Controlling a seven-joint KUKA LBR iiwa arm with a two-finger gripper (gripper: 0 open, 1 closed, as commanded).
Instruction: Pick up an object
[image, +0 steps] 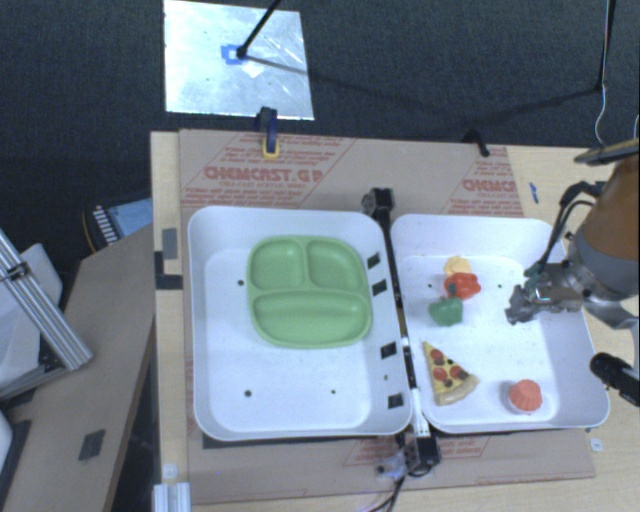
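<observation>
Two shallow white bins sit side by side on the surface. You see the left bin (215, 400) holding a green divided plate (308, 291), lying flat near its centre. The right bin (570, 405) holds the small toy foods: a yellow piece (457, 265) at the top, a red tomato-like piece (462, 286) just below it and touching it, a green piece (446, 312) just below that, a pizza slice (447, 373) toward 7 o'clock of the bin, and a pink round piece (524, 397) near 5 o'clock.

Your claw (521, 308) hovers low over the right bin's right half, reaching in from 3 o'clock. Whether it is spread or pressed together you cannot tell; nothing is visible between its tips.

From the claw, the red and green pieces lie at 9 o'clock, near but apart. The pink piece lies at 6 o'clock, also near. The pizza slice runs its long axis from 11 to 5 o'clock, and lies at about 7 o'clock from the claw.
</observation>
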